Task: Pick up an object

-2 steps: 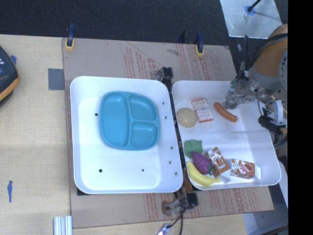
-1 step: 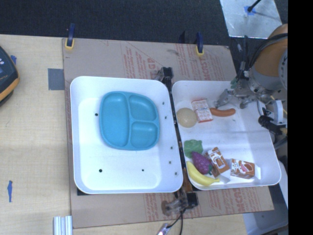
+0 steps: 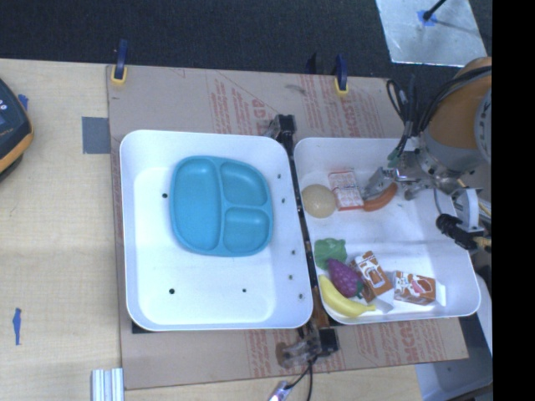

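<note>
My gripper (image 3: 394,180) hangs low over the back of the right bin (image 3: 435,249), reaching in from the right. Its tip is right at the upper end of an orange-red sausage (image 3: 376,201), which lies slanted on the bin floor; contact is unclear. Left of the sausage lie a red-and-white packet (image 3: 345,189) and a beige ball (image 3: 318,200). At the bin's front sit a green toy (image 3: 330,249), purple grapes (image 3: 342,275), a yellow banana (image 3: 342,302) and two small cartons (image 3: 372,274) (image 3: 415,288).
The left bin (image 3: 150,257) holds a blue divided plate (image 3: 221,205). Black clips (image 3: 284,127) join the bins at the middle. The arm's wrist and cables (image 3: 456,124) cover the right bin's back right corner. A yellow-black device (image 3: 10,128) lies at the far left.
</note>
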`<state>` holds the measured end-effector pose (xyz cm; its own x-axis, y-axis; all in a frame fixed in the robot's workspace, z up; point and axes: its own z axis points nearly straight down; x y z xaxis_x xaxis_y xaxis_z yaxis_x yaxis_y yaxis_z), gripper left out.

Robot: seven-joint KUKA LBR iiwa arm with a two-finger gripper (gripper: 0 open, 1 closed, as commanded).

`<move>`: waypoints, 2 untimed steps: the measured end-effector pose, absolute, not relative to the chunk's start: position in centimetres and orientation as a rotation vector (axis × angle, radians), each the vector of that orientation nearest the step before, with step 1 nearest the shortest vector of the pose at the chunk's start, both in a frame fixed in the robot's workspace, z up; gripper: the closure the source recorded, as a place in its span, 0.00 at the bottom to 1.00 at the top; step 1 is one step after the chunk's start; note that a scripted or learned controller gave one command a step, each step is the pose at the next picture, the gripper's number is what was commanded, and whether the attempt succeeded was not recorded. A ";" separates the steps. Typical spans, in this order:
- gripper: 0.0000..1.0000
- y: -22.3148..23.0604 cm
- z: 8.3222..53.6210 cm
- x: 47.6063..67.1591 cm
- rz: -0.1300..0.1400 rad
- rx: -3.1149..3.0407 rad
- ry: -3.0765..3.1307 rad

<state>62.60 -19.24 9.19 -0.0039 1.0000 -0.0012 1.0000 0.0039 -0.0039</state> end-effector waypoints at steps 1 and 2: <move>0.00 -18.2 9.2 65.6 0.002 -2.216 -2.225; 0.00 -21.2 9.2 64.0 0.004 -2.216 -2.223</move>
<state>63.99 -21.22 9.22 -0.0028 1.0000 0.0002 1.0000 0.0028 -0.0036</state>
